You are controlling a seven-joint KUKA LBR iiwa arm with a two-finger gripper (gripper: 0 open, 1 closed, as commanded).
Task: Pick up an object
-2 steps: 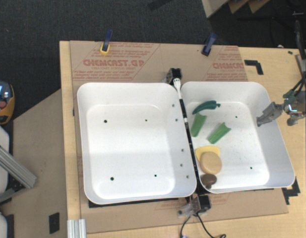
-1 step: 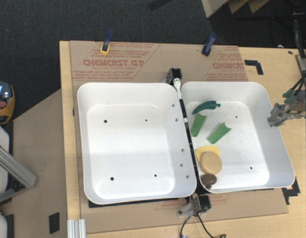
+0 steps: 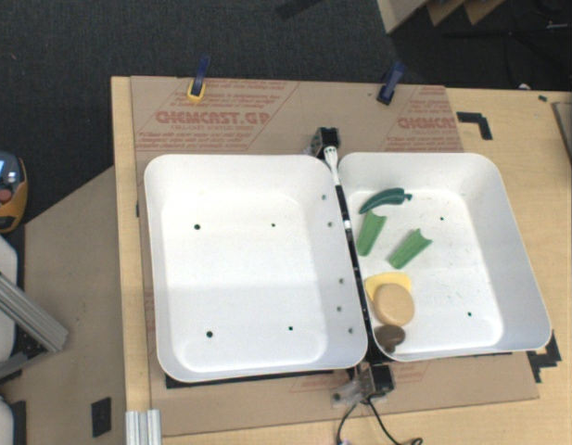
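Observation:
The right bin [image 3: 489,248] holds several small objects near its left side. A dark green curved piece [image 3: 386,198] lies toward the back. A green block [image 3: 370,234] and a second green block [image 3: 409,248] lie below it. A yellow piece [image 3: 386,282] sits under a tan round disc [image 3: 394,304]. A small dark brown object [image 3: 389,336] rests at the bin's front left corner.
The left bin [image 3: 248,267] sits beside the right one on a brown board [image 3: 221,109]. Blue and yellow clamps [image 3: 199,80] and a blue clamp [image 3: 391,82] hold the board's back edge. A metal frame [image 3: 17,304] stands at the far left.

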